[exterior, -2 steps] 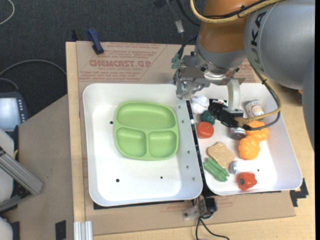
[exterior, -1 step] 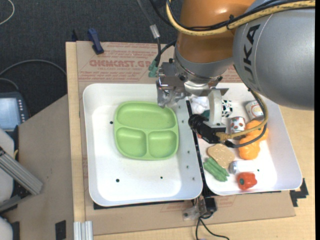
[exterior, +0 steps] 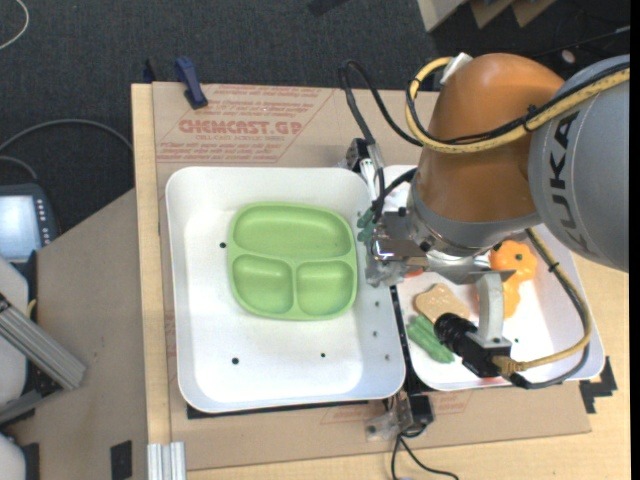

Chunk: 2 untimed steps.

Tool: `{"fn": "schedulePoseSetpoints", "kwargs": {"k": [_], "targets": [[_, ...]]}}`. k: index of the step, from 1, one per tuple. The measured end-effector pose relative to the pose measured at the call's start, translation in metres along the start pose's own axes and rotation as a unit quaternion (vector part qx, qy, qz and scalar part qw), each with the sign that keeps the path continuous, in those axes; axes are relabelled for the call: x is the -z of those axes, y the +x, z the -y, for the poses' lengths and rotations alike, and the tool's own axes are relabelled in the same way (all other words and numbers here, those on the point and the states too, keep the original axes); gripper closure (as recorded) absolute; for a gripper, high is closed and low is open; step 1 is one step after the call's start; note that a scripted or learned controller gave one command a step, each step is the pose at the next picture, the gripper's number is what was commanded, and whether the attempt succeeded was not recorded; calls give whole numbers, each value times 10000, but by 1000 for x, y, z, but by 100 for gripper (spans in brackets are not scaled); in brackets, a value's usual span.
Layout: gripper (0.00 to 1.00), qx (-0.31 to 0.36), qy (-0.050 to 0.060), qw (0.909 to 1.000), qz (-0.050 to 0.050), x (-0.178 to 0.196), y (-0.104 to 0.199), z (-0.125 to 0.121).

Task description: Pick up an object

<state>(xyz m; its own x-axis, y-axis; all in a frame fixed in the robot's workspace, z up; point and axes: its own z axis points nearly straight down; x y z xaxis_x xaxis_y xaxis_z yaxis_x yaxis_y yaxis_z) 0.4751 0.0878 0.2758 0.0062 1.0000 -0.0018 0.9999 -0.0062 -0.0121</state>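
**A:** Which thing lies closest to the gripper (exterior: 440,268)?

**B:** The tan piece (exterior: 435,300). It's just beside the gripper, toward the bench's near edge, in the right bin (exterior: 558,333). The green piece (exterior: 428,338) lies just past it, with its long axis slanting away from the gripper. The orange thing (exterior: 515,263) sits on the gripper's other side, away from the left bin (exterior: 200,298).

**A:** Is the gripper open or closed?

**B:** I can't tell, because the wrist (exterior: 480,138) covers it.

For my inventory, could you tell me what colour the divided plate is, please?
The plate is light green; camera view.
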Motion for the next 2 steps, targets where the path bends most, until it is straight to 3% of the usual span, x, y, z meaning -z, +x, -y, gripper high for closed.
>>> {"fn": "schedulePoseSetpoints", "kwargs": {"k": [1,2], "targets": [[100,37,-165,9999,-34,208,2,-3],[100,37,-85,10000,-10,209,4,-2]]}}
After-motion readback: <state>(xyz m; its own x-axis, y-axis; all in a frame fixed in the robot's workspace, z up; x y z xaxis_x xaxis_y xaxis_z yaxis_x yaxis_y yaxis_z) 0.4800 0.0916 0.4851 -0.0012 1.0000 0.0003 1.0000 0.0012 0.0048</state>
